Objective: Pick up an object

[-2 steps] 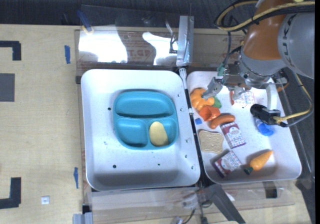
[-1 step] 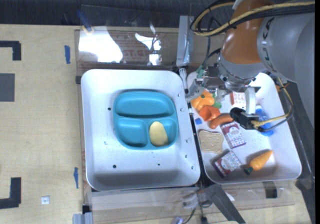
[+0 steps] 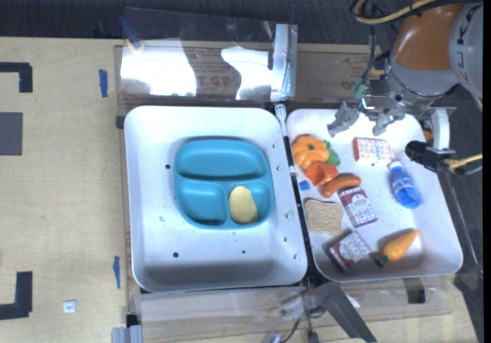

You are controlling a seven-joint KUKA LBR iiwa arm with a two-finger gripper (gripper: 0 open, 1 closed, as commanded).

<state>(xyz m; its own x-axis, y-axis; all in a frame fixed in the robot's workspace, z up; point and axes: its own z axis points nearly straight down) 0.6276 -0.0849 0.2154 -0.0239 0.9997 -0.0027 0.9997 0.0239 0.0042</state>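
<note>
Grey gripper (image 3: 367,113) hovers over the right bin (image 3: 449,249), fingers spread, empty. Approach step; you must next descend onto the red-white carton (image 3: 373,150).

White bins (image 3: 146,257), blue tray (image 3: 207,173) with yellow egg (image 3: 243,204) left of the grey gripper (image 3: 362,114), orange pumpkin (image 3: 310,151), red-and-white carton (image 3: 373,150) just below it, blue bottle (image 3: 403,185), tan bread (image 3: 324,216), orange carrot (image 3: 399,245).
</note>
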